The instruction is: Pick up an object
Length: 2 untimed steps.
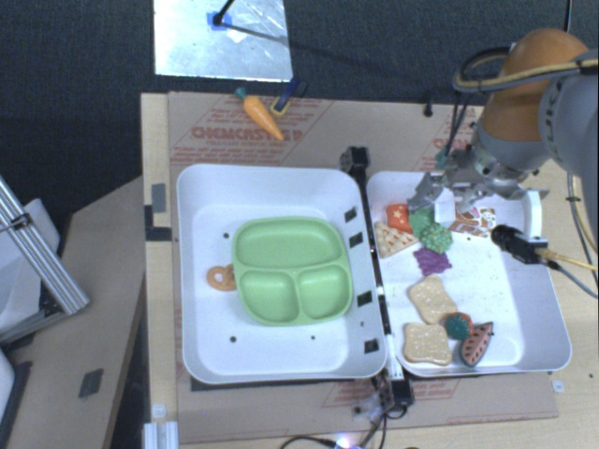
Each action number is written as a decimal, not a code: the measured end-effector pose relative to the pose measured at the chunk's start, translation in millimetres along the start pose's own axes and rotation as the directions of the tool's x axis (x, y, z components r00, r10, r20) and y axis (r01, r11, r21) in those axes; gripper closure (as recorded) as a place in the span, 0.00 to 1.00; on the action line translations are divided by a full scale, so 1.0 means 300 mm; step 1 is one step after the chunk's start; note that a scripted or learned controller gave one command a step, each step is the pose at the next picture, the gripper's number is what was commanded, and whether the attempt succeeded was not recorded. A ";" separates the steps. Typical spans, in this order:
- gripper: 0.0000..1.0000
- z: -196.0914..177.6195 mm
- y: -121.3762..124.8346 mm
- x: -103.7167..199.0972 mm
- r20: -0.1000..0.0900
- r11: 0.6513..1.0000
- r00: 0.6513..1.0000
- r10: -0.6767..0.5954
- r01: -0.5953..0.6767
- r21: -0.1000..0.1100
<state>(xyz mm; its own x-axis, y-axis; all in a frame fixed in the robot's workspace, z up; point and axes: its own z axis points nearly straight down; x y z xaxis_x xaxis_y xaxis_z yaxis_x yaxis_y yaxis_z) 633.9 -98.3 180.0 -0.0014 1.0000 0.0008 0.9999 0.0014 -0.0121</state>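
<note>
My gripper point(442, 195) hangs low over the far end of the right bin point(543, 316), under the grey and orange arm. Right below it lie a green broccoli piece point(433, 234), a red piece point(400, 216) and a white and red piece point(475, 218). A waffle piece point(394, 240) and a purple piece point(431, 261) lie just nearer. Two toast slices point(432, 299) point(426, 342), a teal and orange ball point(457, 325) and a watermelon slice point(475, 342) rest at the near end.
The left bin point(201, 251) holds a green divided plate point(290, 269) and a pretzel point(222, 278). A toy carrot point(262, 116) lies on the bench behind the bins. A black divider point(368, 251) runs between the bins.
</note>
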 end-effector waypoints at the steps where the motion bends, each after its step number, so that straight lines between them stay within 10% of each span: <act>1: 0.00 -0.028 0.009 0.000 0.001 1.000 1.000 -0.002 0.002 -0.013; 2: 0.00 0.168 0.032 -0.015 0.001 1.000 1.000 0.000 0.000 -0.010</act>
<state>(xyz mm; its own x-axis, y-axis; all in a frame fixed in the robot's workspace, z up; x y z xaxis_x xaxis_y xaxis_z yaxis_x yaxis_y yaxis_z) 642.9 -102.7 129.6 -0.0016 1.0000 -0.0002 1.0000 0.0016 -0.0017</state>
